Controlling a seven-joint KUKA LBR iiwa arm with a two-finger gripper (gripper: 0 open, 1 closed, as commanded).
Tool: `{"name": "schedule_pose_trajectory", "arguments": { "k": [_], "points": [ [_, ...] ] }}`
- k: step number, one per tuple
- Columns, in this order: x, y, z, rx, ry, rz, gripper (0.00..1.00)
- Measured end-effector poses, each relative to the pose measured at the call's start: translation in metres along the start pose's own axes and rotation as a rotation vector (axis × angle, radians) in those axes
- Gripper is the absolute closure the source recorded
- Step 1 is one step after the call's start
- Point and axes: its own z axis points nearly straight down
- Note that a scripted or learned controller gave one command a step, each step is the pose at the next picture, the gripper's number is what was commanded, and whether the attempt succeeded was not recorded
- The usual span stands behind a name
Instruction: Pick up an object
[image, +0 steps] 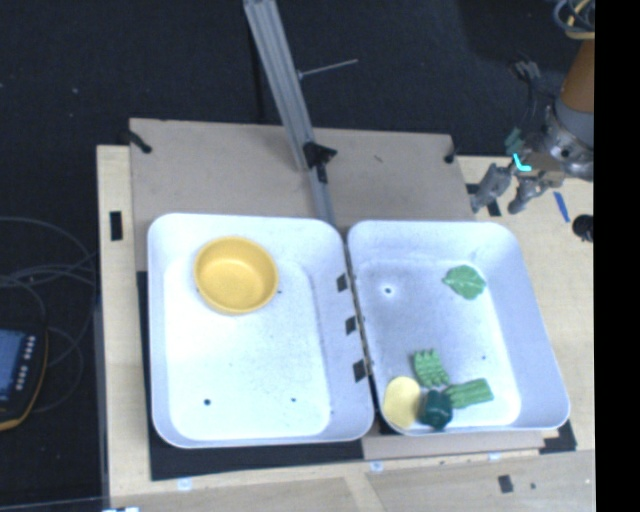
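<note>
Two white bins side by side on the bench: left bin and right bin. Sitting toward 10 o'clock in the left bin, a yellow bowl, upright, well away from everything else. Over in the right bin, a small green leaf-shaped piece up around 1 o'clock, alone on the white floor. Down toward 6 o'clock in that same bin, a little huddle: a green ridged block, just below it a green stick-shaped piece lying tilted, a dark teal lump touching the stick's left end, and a pale yellow round thing pressed up against the teal lump at the bin's near-left corner. Gripper hanging outside the bins, past the right bin's far edge at roughly 1 o'clock, over bare bench, well apart from every object. Fingers spread apart with a visible gap, nothing between them. Orange band just peeking in at the top right.
</note>
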Motion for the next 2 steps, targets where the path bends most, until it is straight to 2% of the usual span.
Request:
{"name": "schedule_pose_trajectory", "arguments": {
  "k": [1,2],
  "points": [
    [0.000,0.000,0.000,0.000,0.000,0.000,0.00],
    [0.006,-0.004,0.045,0.004,0.000,0.001,0.00]
  ]
}}
